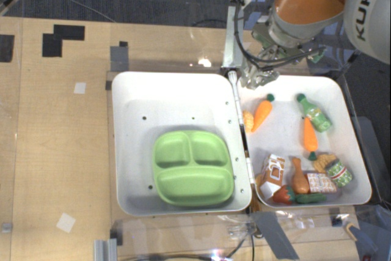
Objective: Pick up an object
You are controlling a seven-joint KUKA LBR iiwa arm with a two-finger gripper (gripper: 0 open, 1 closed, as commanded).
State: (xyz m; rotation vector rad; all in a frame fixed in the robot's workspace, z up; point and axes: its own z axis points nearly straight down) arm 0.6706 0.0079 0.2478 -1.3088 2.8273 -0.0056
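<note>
Carrot (262,114) lies in the right bin (353,125) just below the gripper (256,78); grip state unclear.

The right bin (342,95) has open floor in its middle, between two carrots (261,114) and a bottle (314,114). Its near end is crowded with packets (299,180). A green tray (192,167) takes the left bin's (131,131) near half.
</note>
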